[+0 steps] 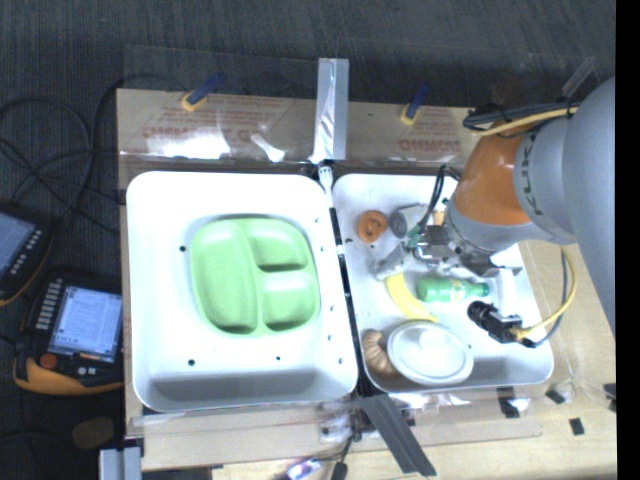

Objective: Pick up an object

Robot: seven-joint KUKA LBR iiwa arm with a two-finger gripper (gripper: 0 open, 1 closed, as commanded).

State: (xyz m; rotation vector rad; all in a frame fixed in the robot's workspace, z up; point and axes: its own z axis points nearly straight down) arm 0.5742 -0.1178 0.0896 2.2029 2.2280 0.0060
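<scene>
My gripper [412, 242] hangs low over the middle of the right bin [530, 363], under the orange wrist band. Just below it lie a green bottle [447, 290] on its side and a yellow banana [404, 295]. An orange round object [372, 226] sits to the gripper's left, near the bin's inner wall. A white bowl [430, 354] rests at the bin's front, with a brown object [374, 347] against its left side. The arm's body hides the bin's far right part.
The left bin [160, 368] holds a green divided tray [252, 273]. A white stick-like piece [505, 286] lies right of the bottle, and a black cable connector [488, 317] hangs over the right bin. Screens and cables lie on the floor at far left.
</scene>
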